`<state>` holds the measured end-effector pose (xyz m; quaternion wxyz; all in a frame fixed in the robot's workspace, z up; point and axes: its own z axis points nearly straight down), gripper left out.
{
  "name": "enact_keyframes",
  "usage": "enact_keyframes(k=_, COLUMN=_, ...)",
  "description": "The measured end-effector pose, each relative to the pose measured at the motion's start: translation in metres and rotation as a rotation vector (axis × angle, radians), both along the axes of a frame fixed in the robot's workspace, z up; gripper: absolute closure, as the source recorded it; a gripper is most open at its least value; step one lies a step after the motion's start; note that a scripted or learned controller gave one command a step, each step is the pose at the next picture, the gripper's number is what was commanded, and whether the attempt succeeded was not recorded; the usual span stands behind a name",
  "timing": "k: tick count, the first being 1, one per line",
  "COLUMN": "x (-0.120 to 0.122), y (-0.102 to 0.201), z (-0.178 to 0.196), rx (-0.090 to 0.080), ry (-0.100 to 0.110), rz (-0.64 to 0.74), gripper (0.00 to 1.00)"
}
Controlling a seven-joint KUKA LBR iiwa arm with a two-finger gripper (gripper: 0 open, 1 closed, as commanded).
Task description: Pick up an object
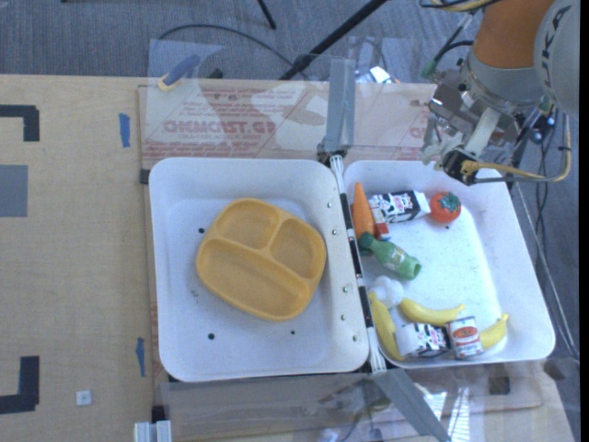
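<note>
The right bin (515, 274) holds several toy foods. An orange carrot (363, 212) lies along its left wall, beside a black-and-white carton (398, 205) and a red tomato (445, 207). A green bottle (392, 257) lies below them. Near the front edge are yellow bananas (431, 313), a second black-and-white carton (421, 339) and a small red can (467, 337). My gripper (444, 147) hangs above the far rim of the right bin, up and to the right of the tomato and apart from every object.
A yellow divided plate (262, 258) lies in the middle of the left bin (175, 339). A grey post (339, 109) stands at the far end of the wall between the bins. The arm's orange band (515, 17) is at the upper right.
</note>
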<state>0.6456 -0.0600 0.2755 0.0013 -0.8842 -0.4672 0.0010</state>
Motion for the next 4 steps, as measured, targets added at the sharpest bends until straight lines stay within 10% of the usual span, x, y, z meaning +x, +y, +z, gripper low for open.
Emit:
enact_keyframes(k=1, x=0.021, y=-0.003, z=0.116, rx=-0.002, ry=-0.004, rz=-0.068, gripper=1.00)
enact_keyframes(k=2, x=0.005, y=0.072, z=0.009, rx=-0.001, ry=0.001, rz=-0.262, gripper=1.00)
enact_keyframes(k=3, x=0.006, y=0.118, z=0.105, rx=-0.002, ry=-0.003, rz=-0.274, gripper=1.00)
enact_keyframes(k=4, x=-0.005, y=0.198, z=0.039, rx=-0.001, ry=-0.001, rz=-0.339, gripper=1.00)
